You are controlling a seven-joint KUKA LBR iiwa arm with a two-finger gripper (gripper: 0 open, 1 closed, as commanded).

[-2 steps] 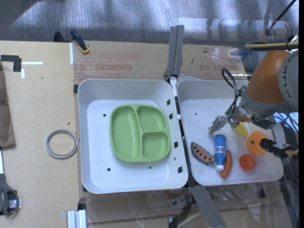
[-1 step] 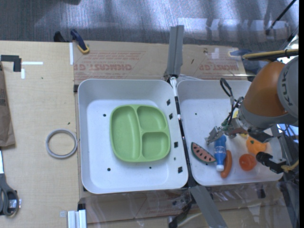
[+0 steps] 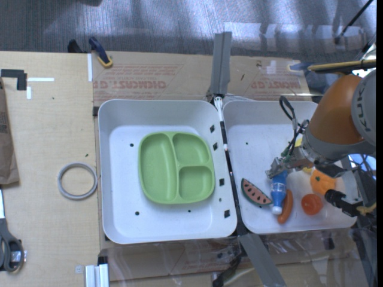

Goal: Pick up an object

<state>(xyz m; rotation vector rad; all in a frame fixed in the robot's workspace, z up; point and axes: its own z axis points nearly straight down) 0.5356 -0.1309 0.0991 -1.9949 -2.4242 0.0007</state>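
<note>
Bench, left to right. Tape ring [image 3: 78,180] lies flat on the wood, well apart from both bins. Scissors [image 3: 11,253] sit at the lower left edge. Neither looks to belong to the task.

Left bin [image 3: 114,160]: holds 1 green plate [image 3: 177,167] with 3 compartments, lying flat near the middle. Nothing rests on the plate.

Right bin [image 3: 251,133]: all the loose items are crowded in its lower right part, within the arm's reach from the right. Watermelon slice [image 3: 256,194], toy, red flesh with dark seeds and a dark rind, lies flat near the bin's left wall. Just beside it is a blue bottle [image 3: 279,191] with a white cap [image 3: 277,207], lying with the cap toward the near wall. A sausage [image 3: 286,207], orange-red, lies along the bottle's right side, touching or nearly so. Further right are a red-orange round piece [image 3: 312,204] and an orange fruit [image 3: 323,183], partly behind the arm.

Gripper [image 3: 280,167] is low in the right bin, right at the bottle's upper end. Judgement: the bottle is the likely target, given the placement. Jaw state: cannot tell, since the wrist and cabling hide it; contact with the bottle is also unclear.

Risk: the sausage lies close enough to be nudged.
</note>
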